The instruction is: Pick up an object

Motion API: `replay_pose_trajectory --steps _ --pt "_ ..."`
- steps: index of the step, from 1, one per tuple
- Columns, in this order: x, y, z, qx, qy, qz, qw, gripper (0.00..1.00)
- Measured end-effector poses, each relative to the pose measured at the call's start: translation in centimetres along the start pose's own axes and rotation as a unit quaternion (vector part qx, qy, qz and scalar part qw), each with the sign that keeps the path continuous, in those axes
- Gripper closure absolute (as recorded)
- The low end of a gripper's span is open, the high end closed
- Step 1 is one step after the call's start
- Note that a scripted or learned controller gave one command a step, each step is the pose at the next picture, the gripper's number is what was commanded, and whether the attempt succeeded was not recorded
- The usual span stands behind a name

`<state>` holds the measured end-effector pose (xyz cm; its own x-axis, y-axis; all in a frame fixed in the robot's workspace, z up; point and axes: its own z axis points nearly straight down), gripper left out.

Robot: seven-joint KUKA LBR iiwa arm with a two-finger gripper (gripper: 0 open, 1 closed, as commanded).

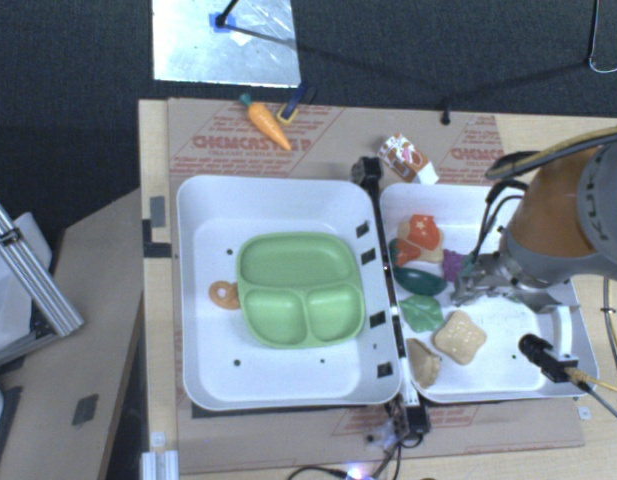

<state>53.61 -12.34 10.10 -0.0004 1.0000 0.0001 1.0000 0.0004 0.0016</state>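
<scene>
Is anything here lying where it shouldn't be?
Yes. A toy carrot lies on the cardboard behind the left bin, outside both bins, and a small wrapped packet sits just beyond the right bin's back rim.

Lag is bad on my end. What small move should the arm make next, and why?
Probably lower slightly. The end effector sits in the right bin amid the purple piece, dark green item and tan biscuit, with nothing visibly held.

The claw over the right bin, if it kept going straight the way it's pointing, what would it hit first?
Probably the purple piece, which sits right at the claw tip, with the dark green item just beyond it. Depth is hard to judge from this slanted view.
</scene>
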Motion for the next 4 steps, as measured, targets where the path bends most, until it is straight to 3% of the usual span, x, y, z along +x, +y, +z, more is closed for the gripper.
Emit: replay_pose_trajectory --steps 2,4 --pt "-0.2 0.3 -11.8 -0.003 -0.001 -0.002 1.0000 1.00" --pt "6.6 5.9 -12.4 -0.001 0.000 -0.003 1.0000 1.00"
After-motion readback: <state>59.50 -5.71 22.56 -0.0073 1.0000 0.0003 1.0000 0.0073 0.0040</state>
